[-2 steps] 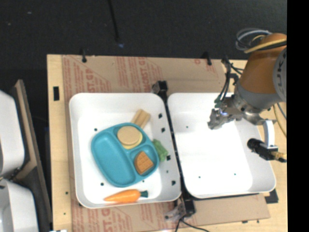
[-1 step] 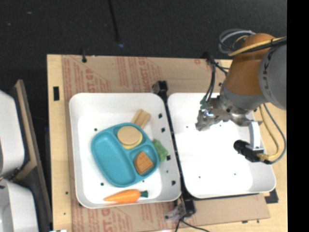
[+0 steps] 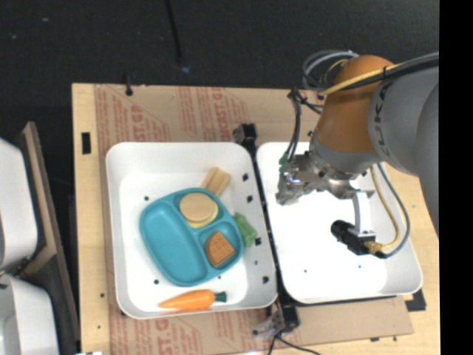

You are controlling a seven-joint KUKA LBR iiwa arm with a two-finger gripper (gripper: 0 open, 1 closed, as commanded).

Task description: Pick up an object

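Bins sit side by side on a pale wooden surface point(image 3: 96, 198) that carries a sheet of brown cardboard printed with red lettering. The left bin point(image 3: 122, 176) is shallow, white and smooth, with rounded corners. In its middle lies a glossy blue tray point(image 3: 166, 242), an oval with moulded compartments. A round tan biscuit point(image 3: 199, 208) rests in the tray's upper compartment, and a brown waffle-textured piece point(image 3: 220, 249) lies in the lower right one. A light wooden block point(image 3: 216, 180) leans at the tray's upper edge, touching it. A small green item point(image 3: 246, 231) lies just beside the tray's right rim. An orange carrot point(image 3: 194, 299), tapered and smooth with a green stub at its right end, lies along the bin's lower wall, apart from the tray.

The right bin point(image 3: 325, 272) shows a plain white floor. Above it, in the upper right of the frame, hangs the arm point(image 3: 399, 117), grey with a rounded orange band, looped with cables. The jaws point(image 3: 290, 189) point down over the right bin's upper left part, near the divide between the bins. Whether they are apart or together I cannot tell; nothing can be seen between them. A black fitting with a brass-coloured tip point(image 3: 355, 237) hangs by the wrist.
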